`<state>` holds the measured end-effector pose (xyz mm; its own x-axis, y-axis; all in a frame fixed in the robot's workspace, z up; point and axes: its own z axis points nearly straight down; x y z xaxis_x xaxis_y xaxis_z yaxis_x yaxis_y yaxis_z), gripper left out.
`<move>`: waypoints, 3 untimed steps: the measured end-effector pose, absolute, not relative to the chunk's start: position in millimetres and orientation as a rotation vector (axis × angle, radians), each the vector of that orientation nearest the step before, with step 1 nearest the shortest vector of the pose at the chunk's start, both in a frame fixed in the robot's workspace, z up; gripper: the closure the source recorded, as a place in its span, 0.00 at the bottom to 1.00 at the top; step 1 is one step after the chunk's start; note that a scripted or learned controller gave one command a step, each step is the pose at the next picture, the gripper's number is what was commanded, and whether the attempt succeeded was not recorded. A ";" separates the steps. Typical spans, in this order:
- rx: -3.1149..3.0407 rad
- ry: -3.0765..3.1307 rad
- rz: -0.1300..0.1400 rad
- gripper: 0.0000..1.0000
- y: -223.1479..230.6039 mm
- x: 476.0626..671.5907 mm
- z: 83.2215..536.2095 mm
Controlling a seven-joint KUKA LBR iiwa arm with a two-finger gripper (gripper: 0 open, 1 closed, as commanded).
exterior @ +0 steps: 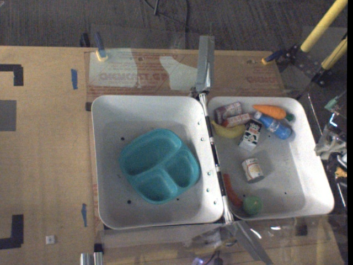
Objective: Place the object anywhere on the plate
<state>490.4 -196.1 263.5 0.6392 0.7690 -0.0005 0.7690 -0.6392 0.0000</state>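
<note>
A teal plate [160, 165] with three compartments lies in the left bin [110, 126], a little left of the bin's centre, with nothing on it. The right bin [309, 181] holds several small objects: an orange carrot [270, 111], a blue bottle [276, 127], a small white carton [250, 134], a yellow banana [226, 130], two reddish packets [231, 115], a small can [252, 169], a red pepper [231, 190] and a green ball-shaped fruit [252, 205]. Part of my gripper [330, 143] pokes in at the right edge, just outside the right bin's rim and apart from every object.
A metal divider [205, 70] runs between the bins from the back. Yellow-handled clamps [325, 21] stand at the back right. Blue tape marks [74, 79] and black markings sit on the wooden bench to the left.
</note>
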 end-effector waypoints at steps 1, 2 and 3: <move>2.913 1.176 -0.002 1.00 -165.6 479.9 303.0; 2.623 1.734 -0.002 1.00 -123.7 480.1 280.2; 2.607 1.758 -0.002 1.00 -114.6 479.0 199.2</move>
